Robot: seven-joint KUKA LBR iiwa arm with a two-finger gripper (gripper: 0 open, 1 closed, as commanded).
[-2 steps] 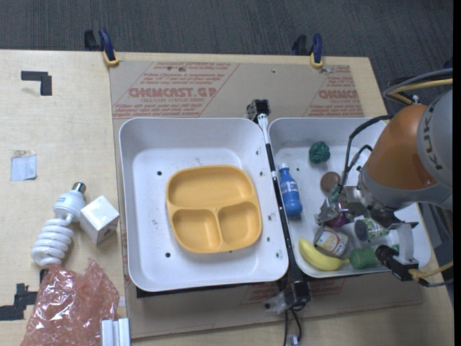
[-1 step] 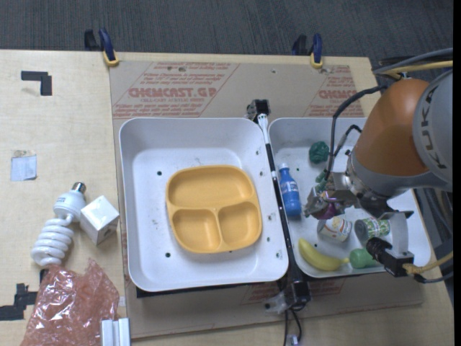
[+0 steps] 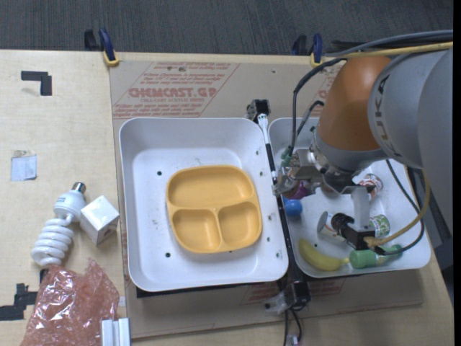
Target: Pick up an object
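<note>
Camera view: arm (image 3: 374, 107) low over right bin (image 3: 306, 229), near its left wall. Left bin (image 3: 144, 251) with yellow divided plate (image 3: 214, 209) inside. Candidates lying in right bin: banana (image 3: 320, 256), green toy (image 3: 364, 259), blue ball (image 3: 292, 207) just below arm's end. Grasp state: cannot tell, hidden under arm. Nothing seen lifted; pick judged not yet done.
</note>
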